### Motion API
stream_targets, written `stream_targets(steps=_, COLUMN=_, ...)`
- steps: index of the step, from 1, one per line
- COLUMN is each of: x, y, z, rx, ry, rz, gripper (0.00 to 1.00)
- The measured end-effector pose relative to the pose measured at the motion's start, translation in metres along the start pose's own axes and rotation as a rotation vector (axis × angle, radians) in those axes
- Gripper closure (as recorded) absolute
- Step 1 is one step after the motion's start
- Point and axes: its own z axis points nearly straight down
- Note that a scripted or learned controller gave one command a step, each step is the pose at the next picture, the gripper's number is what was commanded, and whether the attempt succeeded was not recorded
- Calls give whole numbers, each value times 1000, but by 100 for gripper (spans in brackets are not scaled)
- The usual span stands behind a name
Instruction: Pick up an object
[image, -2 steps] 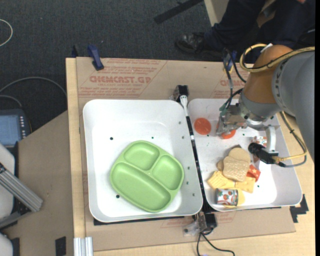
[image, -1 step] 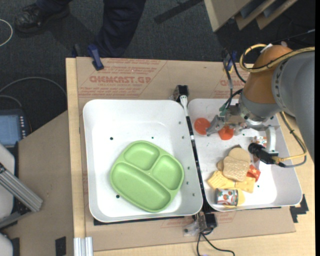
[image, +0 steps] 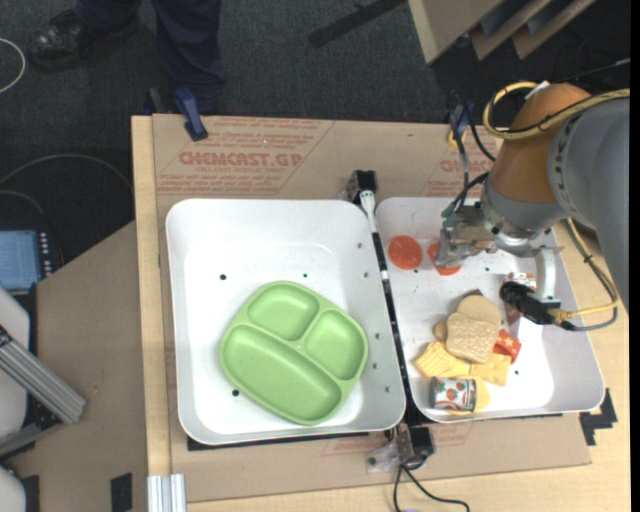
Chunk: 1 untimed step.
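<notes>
- Nearest my camera, at the lower edge of the right bin, I see a small can lying on its side, with yellow cheese-like pieces and a bread-shaped toy just above it.
- On the left, the other bin holds a green divided plate, well apart from the arm.
- My claw hangs in the upper part of the right bin, under the orange band; whether its fingers are apart or together I cannot tell from this angle.
- Directly beneath the claw sits a small red-orange piece, partly hidden by it; I judge this the likeliest target.
- Just left of the claw lies an orange disc, near the bins' shared wall.
- I judge the coming move turns on a straight descent: the red-orange piece lies just frame-down of the claw, the disc a short shift left.
</notes>
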Motion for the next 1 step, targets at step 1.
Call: stream_targets(steps=1, x=0, y=0, z=1, rx=1, ry=0, rz=0, gripper=0)
